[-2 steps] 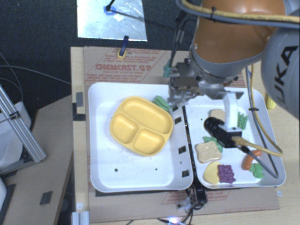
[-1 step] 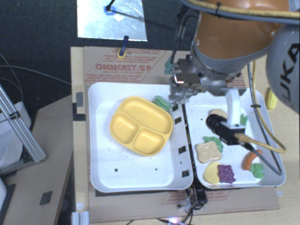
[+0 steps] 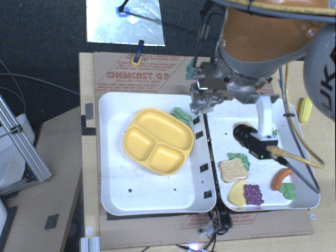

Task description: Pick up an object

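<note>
The arm's fingers (image 3: 202,103) hang over the divide between the two white bins, at twelve o'clock of the left bin (image 3: 113,193); whether they are open or closed, I cannot tell. Just at their eight o'clock lies a green leafy piece (image 3: 181,114), touching the yellow divided plate (image 3: 157,140). In the right bin (image 3: 299,202) rest a toast slice (image 3: 233,169), purple grapes (image 3: 253,194) and a carrot (image 3: 281,178).

From my feed I see a yellow three-compartment plastic plate (image 3: 158,140) in a white left bin (image 3: 121,193), a tan toast slice (image 3: 233,169), purple grapes (image 3: 253,194), an orange carrot with green top (image 3: 282,181), and a yellow corn cob (image 3: 304,109).
</note>
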